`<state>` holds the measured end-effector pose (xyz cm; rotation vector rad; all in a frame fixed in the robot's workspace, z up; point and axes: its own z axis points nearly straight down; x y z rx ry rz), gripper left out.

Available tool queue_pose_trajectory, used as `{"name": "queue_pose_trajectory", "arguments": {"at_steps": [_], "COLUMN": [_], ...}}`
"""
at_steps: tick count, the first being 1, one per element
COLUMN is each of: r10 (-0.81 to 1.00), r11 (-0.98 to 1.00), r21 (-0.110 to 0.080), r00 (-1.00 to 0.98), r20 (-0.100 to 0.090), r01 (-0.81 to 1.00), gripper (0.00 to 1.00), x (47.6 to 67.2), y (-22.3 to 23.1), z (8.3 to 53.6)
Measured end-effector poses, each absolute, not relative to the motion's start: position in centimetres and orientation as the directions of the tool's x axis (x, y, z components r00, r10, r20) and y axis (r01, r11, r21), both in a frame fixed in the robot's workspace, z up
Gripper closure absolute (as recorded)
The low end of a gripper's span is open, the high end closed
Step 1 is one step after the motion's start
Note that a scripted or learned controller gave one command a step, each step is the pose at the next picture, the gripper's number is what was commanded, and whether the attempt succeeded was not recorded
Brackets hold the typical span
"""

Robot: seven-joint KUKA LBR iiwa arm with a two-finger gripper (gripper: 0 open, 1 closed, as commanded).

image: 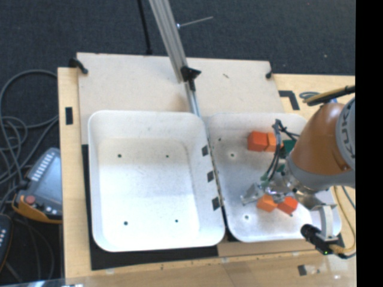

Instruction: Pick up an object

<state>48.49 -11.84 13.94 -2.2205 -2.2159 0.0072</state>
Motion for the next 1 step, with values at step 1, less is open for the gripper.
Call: {"name": "queue_pose_trajectory", "arguments": {"at_steps": [1], "r10": [1.000], "r11": [0.000], "r21": [0.021], "r00": [0.000], "r20": [-0.009], "r01": [1.000], "gripper": [0.00], "x": [49.11], "y": [-11.86], "z": [12.46]}}
